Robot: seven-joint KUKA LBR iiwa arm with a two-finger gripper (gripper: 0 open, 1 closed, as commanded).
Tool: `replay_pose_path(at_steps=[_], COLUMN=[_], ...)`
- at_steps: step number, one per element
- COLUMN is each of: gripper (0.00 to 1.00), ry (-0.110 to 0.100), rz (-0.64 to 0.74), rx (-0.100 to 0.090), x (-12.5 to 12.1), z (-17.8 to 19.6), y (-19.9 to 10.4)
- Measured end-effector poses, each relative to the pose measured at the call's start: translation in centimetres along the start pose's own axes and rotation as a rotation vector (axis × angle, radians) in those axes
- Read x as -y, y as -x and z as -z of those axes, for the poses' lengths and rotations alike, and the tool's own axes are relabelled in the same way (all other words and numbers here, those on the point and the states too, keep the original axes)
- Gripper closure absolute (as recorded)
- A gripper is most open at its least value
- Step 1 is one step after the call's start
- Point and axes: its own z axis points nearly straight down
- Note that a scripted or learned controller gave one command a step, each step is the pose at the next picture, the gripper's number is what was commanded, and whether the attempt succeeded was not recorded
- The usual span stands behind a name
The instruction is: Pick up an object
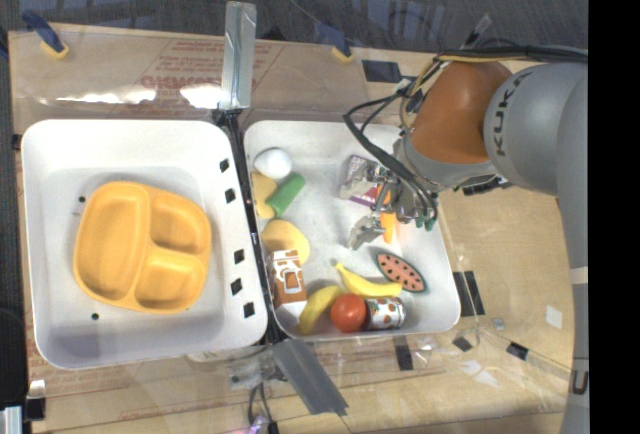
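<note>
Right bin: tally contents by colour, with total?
In the right bin, as far as the view resolves:
White: 1, ball
Green: 1, block
Yellow: 4, banana, lemon, two pieces by the divider
Red: 3, tomato, watermelon slice, can
Orange: 1, carton
Total: 10

You see a tan bench covered in clear plastic sheet [130, 72]. Two shallow white bins sit on it, left [40, 172] and right [330, 137], touching.
</note>
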Motion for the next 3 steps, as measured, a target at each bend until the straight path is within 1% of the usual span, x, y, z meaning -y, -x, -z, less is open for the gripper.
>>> replay_pose_path(at_steps=[1,2,3], gripper=[0.0,0.0,0.0], ry=[0.0,0.0,0.0], rz=[0.059,0.043,0.066], rx=[-0.001,0.0,-0.002], x=[0.4,-0.6,-1.3], z=[0.0,0.0,-0.1], y=[-3.3,-0.1,-2.6])
